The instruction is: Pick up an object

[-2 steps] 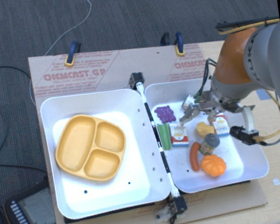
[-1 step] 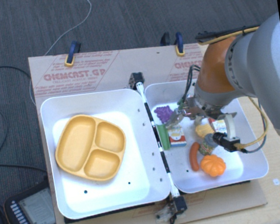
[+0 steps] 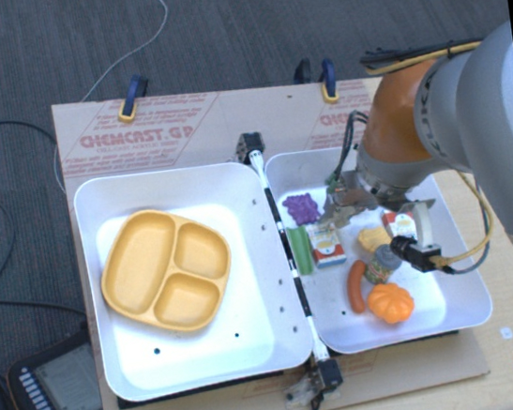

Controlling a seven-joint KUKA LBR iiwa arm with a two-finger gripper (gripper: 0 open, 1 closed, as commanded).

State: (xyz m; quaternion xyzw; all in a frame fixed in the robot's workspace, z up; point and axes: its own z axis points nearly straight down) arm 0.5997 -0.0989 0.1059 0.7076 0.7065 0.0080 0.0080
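Orange toy pumpkin point(image 3: 391, 303), round, ribbed, beside red sausage point(image 3: 356, 287).

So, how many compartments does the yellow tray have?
3. The yellow tray lies in the left bin: one long compartment on its left side, two smaller ones on its right, one above the other.

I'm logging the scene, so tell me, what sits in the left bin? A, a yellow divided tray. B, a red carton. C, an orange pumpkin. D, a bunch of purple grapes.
A: the yellow divided tray lies in the left bin; the food items sit in the right one.
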